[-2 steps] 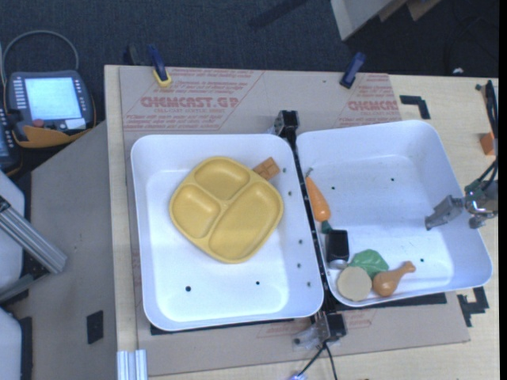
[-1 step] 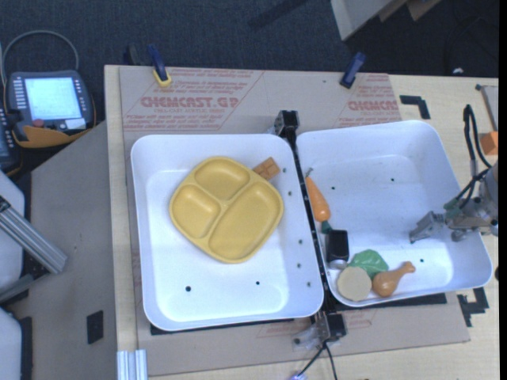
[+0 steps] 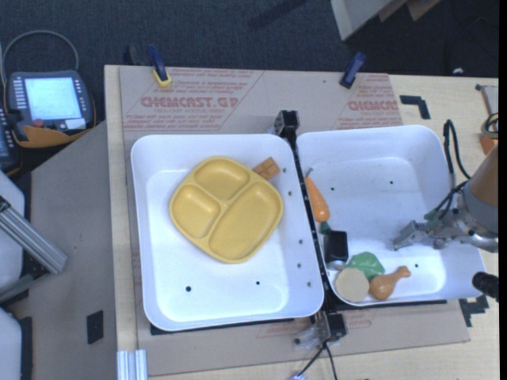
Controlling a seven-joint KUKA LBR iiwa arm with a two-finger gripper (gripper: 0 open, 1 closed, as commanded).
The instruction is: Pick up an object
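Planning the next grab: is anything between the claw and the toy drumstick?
Nothing visible. The claw sits over bare floor of the right bin, and the drumstick lies just below-left of it, against the green piece.

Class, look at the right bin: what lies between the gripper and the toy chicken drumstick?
In the camera view, only bare white bin floor lies between the gripper and the toy chicken drumstick. The green piece sits off to the drumstick's left.

Count: 2 white bins [image 3: 150, 236]; 1 yellow divided plate [image 3: 226, 209]; 1 carrot [image 3: 318, 200]; 1 drumstick [image 3: 388, 282]; 1 black block [image 3: 336, 245].
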